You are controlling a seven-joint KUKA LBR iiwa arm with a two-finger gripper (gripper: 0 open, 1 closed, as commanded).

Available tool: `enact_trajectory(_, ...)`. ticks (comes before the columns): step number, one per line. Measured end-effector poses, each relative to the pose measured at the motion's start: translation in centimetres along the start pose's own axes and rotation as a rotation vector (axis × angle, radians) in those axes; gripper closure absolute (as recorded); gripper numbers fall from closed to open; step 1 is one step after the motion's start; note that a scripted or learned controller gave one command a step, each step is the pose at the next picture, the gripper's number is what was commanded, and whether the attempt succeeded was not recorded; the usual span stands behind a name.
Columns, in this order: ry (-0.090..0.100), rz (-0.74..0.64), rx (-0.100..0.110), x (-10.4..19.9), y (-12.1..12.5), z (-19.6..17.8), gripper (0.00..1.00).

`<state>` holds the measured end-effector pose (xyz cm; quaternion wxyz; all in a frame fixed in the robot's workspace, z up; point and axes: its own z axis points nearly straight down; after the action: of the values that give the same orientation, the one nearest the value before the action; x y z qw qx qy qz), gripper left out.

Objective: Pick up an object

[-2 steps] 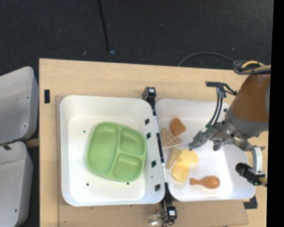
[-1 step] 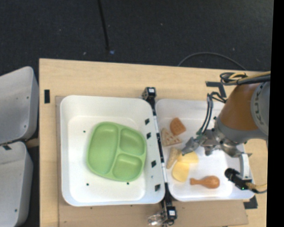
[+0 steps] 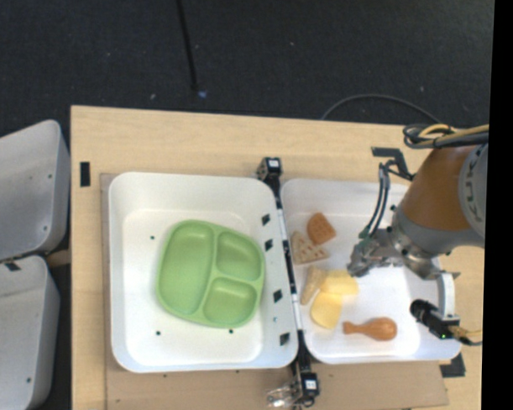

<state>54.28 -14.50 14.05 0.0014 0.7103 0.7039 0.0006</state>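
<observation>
Tool [image 3: 361, 261] abv smooth yellow cheese wedge [image 3: 330, 298].

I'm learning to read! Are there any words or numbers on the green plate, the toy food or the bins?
No readable text anywhere.
Green divided plate: plain, no writing.
Toy food, such as the drumstick: no labels.
White bins: small dark marks, no letters made out.

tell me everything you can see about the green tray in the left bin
The green tray is a light green, matte, plastic-looking plate with rounded corners and three compartments: one large on its left, two smaller on its right. It lies flat and slightly rotated on the floor of the left bin, roughly centred, with nothing in it.
</observation>
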Motion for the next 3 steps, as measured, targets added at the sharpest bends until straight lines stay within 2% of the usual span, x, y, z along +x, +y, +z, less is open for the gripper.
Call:
enact_trajectory(1, 0.0, -0.001, -0.003, 0.0, -0.8, -5.0, 1.0)
enact_trajectory(2, 0.0, -0.001, -0.001, -0.1, -0.7, -6.1, 1.0)
enact_trajectory(3, 0.001, -0.016, -0.002, 5.0, -0.3, -7.3, 1.0)
